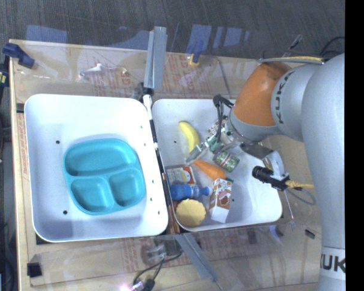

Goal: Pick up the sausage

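Right bin [264,211], gripper [215,139] low beside banana [188,135], grip state unclear, sausage not discernible

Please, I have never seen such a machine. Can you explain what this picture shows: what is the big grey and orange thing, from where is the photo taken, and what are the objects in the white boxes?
The photo comes from one camera fixed above a bench, looking down at a slant. The grey and orange thing is a robot arm reaching in from the right. Its gripper hangs over the right bin. That bin holds toy food: a banana, a carrot, a small can, a blue bottle, a round yellow piece and a small carton. The left bin holds a blue divided tray. I cannot tell whether the gripper holds anything.
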Robot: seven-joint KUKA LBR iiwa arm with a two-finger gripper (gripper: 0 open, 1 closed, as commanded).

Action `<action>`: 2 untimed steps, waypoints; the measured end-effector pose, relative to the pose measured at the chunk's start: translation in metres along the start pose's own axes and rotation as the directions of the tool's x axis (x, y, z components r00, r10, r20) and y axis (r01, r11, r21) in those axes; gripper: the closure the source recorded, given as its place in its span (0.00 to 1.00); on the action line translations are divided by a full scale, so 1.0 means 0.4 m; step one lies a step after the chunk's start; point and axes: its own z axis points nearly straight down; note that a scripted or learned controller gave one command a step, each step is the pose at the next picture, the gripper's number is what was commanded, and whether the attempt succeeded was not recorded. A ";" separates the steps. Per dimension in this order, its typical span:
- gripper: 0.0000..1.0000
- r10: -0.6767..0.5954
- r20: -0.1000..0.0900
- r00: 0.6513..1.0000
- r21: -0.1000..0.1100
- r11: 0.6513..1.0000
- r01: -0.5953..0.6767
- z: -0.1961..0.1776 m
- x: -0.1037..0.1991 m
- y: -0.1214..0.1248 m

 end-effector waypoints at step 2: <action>1.00 -0.117 0.000 0.993 0.000 0.993 0.117 -0.321 0.085 0.028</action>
